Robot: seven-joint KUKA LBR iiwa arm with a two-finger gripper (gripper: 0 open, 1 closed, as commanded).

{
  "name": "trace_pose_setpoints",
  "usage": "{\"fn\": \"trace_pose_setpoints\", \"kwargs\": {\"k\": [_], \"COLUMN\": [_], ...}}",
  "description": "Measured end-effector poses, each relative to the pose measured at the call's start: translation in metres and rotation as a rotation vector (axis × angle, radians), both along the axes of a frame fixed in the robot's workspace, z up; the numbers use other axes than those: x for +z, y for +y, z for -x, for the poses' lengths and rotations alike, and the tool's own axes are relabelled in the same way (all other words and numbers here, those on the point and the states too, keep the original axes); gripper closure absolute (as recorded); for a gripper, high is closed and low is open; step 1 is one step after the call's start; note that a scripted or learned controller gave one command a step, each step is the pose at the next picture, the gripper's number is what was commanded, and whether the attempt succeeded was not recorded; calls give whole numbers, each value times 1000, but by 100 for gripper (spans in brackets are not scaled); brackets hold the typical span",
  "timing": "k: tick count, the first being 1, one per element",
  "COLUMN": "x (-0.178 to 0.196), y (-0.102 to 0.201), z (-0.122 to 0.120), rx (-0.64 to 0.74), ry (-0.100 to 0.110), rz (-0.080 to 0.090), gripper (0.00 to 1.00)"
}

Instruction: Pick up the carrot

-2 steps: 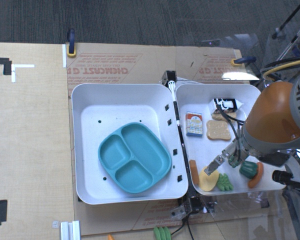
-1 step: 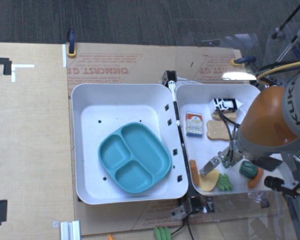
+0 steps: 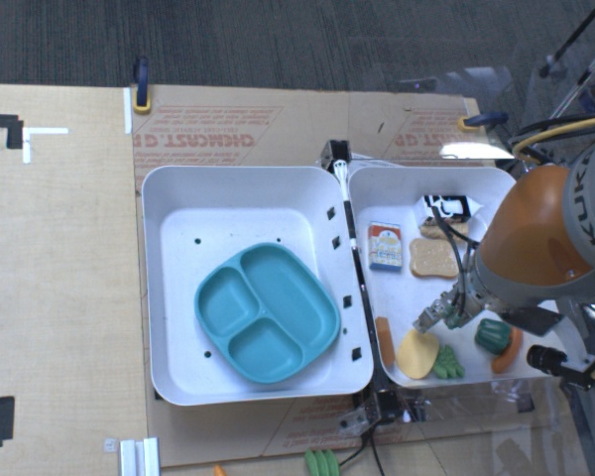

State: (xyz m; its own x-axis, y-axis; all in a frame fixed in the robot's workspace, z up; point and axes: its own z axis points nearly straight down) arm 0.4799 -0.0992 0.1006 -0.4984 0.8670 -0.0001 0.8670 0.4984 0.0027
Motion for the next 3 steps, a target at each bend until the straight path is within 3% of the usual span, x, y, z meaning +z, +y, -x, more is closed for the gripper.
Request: {"fn": "trace_pose_setpoints", "kwargs": {"k": [1, 2, 3], "x": [0, -9, 0], "y": [0, -3, -3], "z": [0, 2, 0], "rx": [-1, 141, 138], "ry": [0, 3, -2], "rz": [0, 1, 2], "gripper": [0, 0, 100]}}
